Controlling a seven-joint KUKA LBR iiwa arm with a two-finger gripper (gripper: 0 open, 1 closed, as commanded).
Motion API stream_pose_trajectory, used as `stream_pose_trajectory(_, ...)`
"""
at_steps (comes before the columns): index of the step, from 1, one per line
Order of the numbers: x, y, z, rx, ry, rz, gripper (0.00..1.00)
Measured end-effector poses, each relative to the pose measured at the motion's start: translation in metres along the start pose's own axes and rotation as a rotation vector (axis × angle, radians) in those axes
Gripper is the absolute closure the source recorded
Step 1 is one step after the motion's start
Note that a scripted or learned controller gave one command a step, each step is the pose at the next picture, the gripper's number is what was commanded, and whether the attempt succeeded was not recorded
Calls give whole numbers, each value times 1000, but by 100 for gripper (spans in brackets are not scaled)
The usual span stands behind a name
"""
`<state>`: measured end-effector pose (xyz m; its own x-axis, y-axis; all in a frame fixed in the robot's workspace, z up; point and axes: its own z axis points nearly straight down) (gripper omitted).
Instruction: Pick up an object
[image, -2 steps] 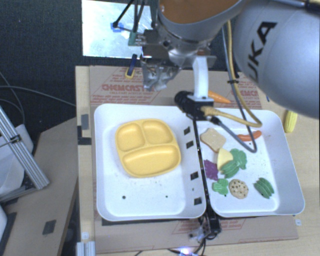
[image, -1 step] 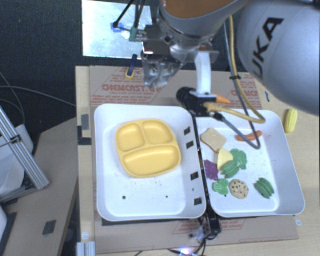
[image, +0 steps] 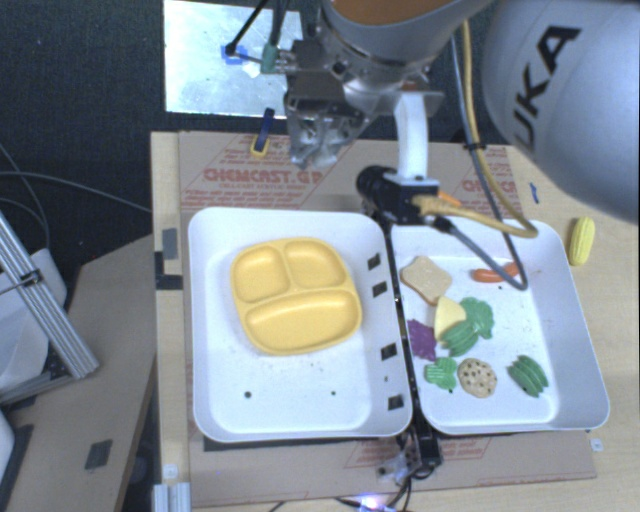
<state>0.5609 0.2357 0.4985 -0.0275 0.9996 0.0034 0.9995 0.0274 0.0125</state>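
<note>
Nearest the camera, along the front wall of the right-hand shallow white plastic bin (image: 590, 400), lay a round speckled toy cookie (image: 478, 377), with a small green leafy toy (image: 439, 374) touching it at nine o'clock and a ridged green pickle-like toy (image: 528, 374) apart from it at three o'clock. Just behind them sat a purple leaf-shaped toy (image: 421, 339), a yellow cheese wedge toy (image: 449, 317) and a green broccoli-like toy (image: 469, 326), pressed together in one cluster. Farther back a tan slice of toy bread (image: 427, 279) lay by itself near the dividing wall, its long axis running roughly ten to four o'clock, and a thin orange carrot-like toy (image: 495, 273) lay crosswise at its three o'clock, partly under a hanging cable.

The left-hand shallow white plastic bin (image: 215, 400) held a yellow three-compartment plastic tray (image: 296, 294), lying flat.

Farthest back, the metal two-finger gripper (image: 318, 140) hung above the cardboard beyond the left bin's far rim. Whether its fingers were spread or closed I could not tell (they blurred into one grey mass), and nothing showed between them.

From the gripper the loose toys lay toward four or five o'clock, across the divider; the bread slice was the nearest of them and had open floor on most sides. The clustered pieces looked harder to take singly, and the front-row toys sat close to the bin wall.
</note>
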Motion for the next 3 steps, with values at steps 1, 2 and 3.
stream_pose_trajectory(1,0,0,-11,-2,0,-4,100)
stream_pose_trajectory(2,-43,-66,109,26,-9,30,100)
stream_pose_trajectory(3,3,-64,-34,-4,6,19,100)
